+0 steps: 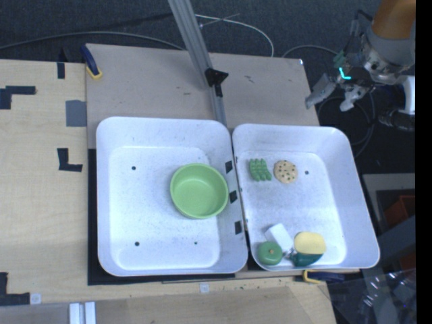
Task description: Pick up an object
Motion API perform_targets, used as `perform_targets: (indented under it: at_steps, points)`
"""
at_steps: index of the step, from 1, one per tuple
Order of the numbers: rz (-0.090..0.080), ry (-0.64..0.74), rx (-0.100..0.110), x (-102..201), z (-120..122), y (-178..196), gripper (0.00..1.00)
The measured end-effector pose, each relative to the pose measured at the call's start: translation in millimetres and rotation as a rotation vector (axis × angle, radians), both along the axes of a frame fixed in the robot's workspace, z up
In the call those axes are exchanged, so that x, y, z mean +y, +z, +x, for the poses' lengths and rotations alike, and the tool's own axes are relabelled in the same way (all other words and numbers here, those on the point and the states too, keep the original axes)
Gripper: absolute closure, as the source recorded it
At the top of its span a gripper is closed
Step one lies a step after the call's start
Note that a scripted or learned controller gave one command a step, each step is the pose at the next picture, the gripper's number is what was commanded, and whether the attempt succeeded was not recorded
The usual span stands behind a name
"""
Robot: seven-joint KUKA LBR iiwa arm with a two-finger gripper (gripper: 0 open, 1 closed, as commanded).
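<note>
Nearest the camera, along the front wall of the right bin (358, 201), you have a tight cluster: a green round piece (270, 253), a white block (279, 235) leaning just behind it, and a yellow piece (310, 242) sitting on a teal base (307, 258). All look like light, rigid plastic toys, probably smooth and a bit slippery; crowding against the wall leaves little room for a finger on either side.

Farther back you find a cookie (285, 171) and a green ridged piece (260, 169), just beside each other but with free floor around them. The cookie is flat and low, so take it across its rim.

Over in the left bin (111, 181), a green bowl (198, 191) stands upright; its thin rim is the obvious hold.

Beyond the bins, at far right, the gripper (332, 92) hangs off the bench corner, well apart from every object, fingers spread and holding nothing.
</note>
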State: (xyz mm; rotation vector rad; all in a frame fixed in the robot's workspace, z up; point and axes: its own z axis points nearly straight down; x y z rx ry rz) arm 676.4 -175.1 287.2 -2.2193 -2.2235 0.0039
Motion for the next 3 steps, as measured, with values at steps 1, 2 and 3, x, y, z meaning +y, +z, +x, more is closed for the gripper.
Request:
perform_targets:
  at_steps: [1,2,3]
  points:
    - [0.002,0.0,0.005,2,-3,-65,0.0]
    - [0.002,0.001,0.007,6,-6,-130,0.0]
    - [0.002,0.0,0.006,5,-12,-194,0.0]
